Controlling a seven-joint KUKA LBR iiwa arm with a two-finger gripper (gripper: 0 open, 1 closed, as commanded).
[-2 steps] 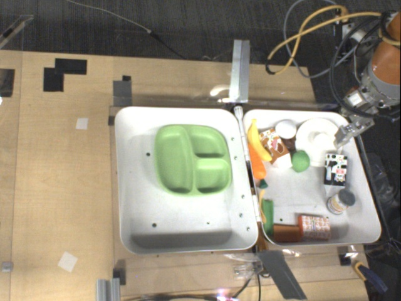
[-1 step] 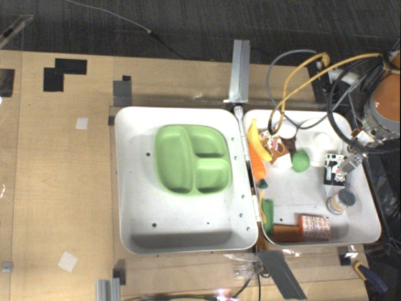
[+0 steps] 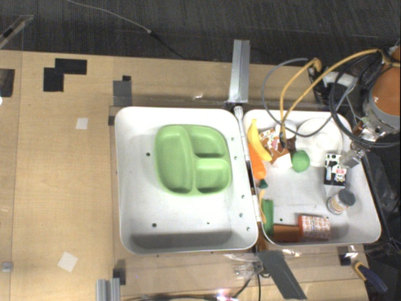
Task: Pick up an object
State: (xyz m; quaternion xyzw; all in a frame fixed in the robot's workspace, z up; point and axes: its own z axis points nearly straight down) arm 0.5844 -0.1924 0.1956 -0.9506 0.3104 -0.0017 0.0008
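Green ball (image 3: pixel 301 161) in right bin (image 3: pixel 369 221), labelled can (image 3: pixel 313 226), print unreadable

A wooden bench (image 3: pixel 56 187) carries two white bins; the left bin (image 3: pixel 135 231) holds a green divided plate (image 3: pixel 191 158) at its centre. Black tape patches (image 3: pixel 62 73) sit toward ten o'clock. Yellow and grey cables (image 3: pixel 294 86) loop at two o'clock. A metal post (image 3: pixel 239 71) stands at twelve.

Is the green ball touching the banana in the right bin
Apart. The camera view shows the green ball lying right of the banana, with a strip of white bin floor and a small brown item between them.
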